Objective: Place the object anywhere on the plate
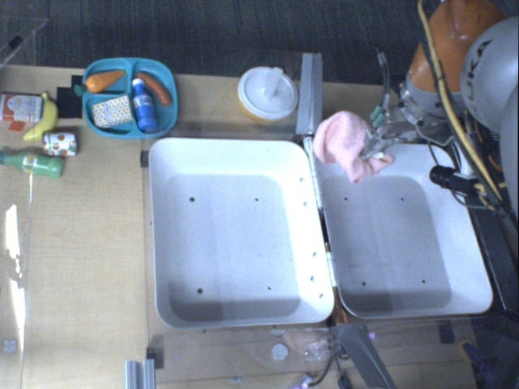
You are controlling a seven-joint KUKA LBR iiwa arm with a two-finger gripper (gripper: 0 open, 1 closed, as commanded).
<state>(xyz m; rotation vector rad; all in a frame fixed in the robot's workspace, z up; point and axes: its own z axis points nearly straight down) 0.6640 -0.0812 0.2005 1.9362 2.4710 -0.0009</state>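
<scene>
Reaching in from the right, the one grey arm with its orange band brings its hand (pixel 379 140) over the far left corner of the right bin (pixel 422 241), where its fingers close on one pink cloth (pixel 345 143). The cloth bunches against the bin's far rim, partly draped over the divider between the two white bins. The left bin (pixel 235 233) sits just beside the right one. Beyond the bins on the surface (pixel 73 258) stands one white lidded cup (pixel 268 94). Farther left lies one blue divided plate (pixel 130 96) carrying a carrot, a blue bottle and other toy food. Near the left edge rest one banana (pixel 42 118), one small can (pixel 60 143) and one green bottle (pixel 32 164).
</scene>
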